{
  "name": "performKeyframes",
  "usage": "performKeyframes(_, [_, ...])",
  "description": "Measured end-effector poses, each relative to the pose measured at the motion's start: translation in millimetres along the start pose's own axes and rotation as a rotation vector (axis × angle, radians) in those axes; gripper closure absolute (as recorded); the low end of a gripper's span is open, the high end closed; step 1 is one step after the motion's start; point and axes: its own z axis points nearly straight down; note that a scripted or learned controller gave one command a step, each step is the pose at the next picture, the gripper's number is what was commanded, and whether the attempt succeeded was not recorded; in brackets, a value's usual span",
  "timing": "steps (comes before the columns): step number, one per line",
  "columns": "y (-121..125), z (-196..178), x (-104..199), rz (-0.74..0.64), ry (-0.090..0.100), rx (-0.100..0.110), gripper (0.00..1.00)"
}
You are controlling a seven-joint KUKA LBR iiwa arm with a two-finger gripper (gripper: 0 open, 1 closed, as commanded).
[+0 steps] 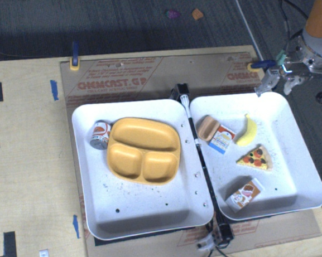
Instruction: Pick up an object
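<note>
My gripper hangs over the back right corner of the right bin, just beyond its rim. Its two fingers are spread, so it is open with nothing between them. In the right bin lie a brown bun, a small white and blue carton, a yellow banana, a pizza slice and a second small carton. All of them sit well in front of and to the left of the gripper.
The left bin holds a yellow divided plate and a can lying at its back left. A black divider runs between the bins. A blue clamp sits on the board beside the gripper.
</note>
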Motion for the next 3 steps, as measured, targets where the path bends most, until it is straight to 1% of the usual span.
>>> performKeyframes(1, [-27, 130, 0, 0.0, 0.0, 0.0, 0.0])
performKeyframes(2, [-25, 118, 0, -0.001, -0.002, -0.004, 1.0])
performKeyframes(3, [-83, 35, 43, -0.001, 0.001, 0.0, 1.0])
